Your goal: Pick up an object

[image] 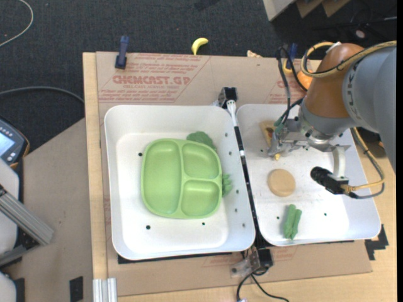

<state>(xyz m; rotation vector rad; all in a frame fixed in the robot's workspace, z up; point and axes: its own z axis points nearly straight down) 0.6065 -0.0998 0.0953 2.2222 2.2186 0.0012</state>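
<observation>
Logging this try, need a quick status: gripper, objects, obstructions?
Gripper low in right bin, nothing seen held. Tan disc and green piece lie loose nearby. Green tray in left bin.

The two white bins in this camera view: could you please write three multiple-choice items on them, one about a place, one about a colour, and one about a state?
1. Where does the green divided plate lie?
A. in the left bin
B. in the right bin
C. on the floor

2. What colour is the round flat disc in the right bin?
A. blue
B. tan
C. red

3. How does the divided plate sit?
A. standing on edge
B. flat, compartments facing up
C. upside down

Answers:
1. A, since the plate lies inside the left bin's walls.
2. B, since the disc is light tan against the white floor, near the green pod-shaped item.
3. B, since all three compartments show open from above.
</observation>
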